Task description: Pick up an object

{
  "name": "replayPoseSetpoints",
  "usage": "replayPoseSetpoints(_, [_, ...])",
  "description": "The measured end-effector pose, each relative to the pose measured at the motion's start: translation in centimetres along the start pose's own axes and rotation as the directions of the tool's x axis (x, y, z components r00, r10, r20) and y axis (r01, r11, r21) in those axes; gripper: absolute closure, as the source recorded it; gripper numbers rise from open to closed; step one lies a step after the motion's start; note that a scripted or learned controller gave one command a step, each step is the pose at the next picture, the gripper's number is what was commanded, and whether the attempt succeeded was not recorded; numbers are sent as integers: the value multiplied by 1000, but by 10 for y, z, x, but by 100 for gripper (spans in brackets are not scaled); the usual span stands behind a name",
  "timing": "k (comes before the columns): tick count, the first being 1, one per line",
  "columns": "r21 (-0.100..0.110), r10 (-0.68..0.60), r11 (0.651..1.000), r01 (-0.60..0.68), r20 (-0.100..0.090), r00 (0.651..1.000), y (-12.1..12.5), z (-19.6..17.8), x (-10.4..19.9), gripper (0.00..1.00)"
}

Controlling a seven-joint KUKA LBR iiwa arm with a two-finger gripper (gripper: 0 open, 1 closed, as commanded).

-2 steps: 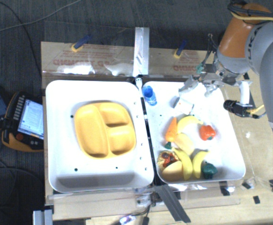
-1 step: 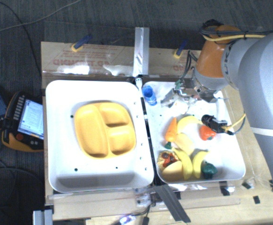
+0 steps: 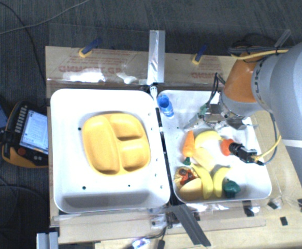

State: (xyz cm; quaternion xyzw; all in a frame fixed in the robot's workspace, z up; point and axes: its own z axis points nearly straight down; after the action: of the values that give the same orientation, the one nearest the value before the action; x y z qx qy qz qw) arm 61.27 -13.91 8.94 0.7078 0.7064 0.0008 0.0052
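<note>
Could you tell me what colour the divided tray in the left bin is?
Yellow; the divided tray shows in the camera view.

one camera sits fixed above the bench (image 3: 57, 56), looking down at a slant; the bench's far edge lies toward the top of the frame, its near edge toward the bottom; both white bins fit whole in the frame, the left bin (image 3: 68, 154) and the right bin (image 3: 259, 180) side by side; the arm (image 3: 280, 87) comes in from the right; carpet (image 3: 37, 9) shows beyond the bench's far edge.
</note>
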Motion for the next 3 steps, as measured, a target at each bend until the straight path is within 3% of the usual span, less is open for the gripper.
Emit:
replayPoseSetpoints(1, [-6,-315,949,315,-1,949,-43,-2,42,0])
replayPoseSetpoints(2, [-12,-232,973,232,-5,973,-68,-2,37,0])
replayPoseSetpoints(3, [-12,-356,934,356,2,934,-123,-3,18,0])
